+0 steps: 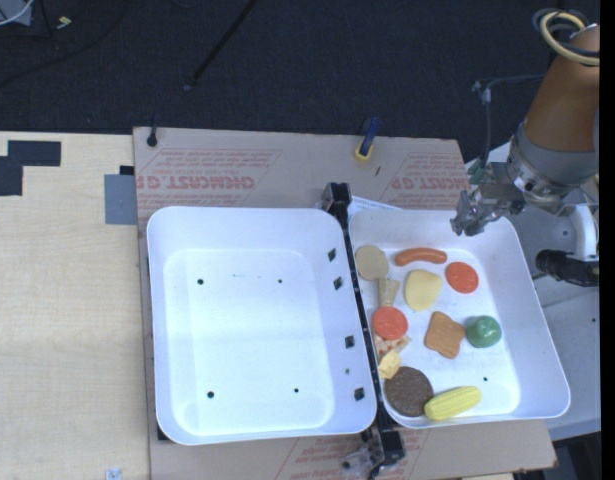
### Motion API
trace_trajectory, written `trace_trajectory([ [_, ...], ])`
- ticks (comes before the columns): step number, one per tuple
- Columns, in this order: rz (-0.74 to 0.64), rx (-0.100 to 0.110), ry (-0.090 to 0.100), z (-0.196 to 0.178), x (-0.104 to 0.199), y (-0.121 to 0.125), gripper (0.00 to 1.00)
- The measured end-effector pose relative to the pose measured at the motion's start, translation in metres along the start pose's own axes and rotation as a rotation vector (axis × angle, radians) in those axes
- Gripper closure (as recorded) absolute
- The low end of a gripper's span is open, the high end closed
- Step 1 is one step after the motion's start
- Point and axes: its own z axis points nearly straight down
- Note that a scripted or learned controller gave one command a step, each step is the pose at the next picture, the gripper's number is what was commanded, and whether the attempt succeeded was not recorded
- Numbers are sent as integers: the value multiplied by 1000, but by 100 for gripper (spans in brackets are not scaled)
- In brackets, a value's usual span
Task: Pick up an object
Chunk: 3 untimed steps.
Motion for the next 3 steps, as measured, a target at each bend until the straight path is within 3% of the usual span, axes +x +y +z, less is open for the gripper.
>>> trace_trajectory([
  [1, -4, -7, 0, -155, 58, 16, 100],
  [2, -1, -4, -1, -298, 80, 26, 100],
  [3, 5, 12, 0, -287, 12, 20, 100],
])
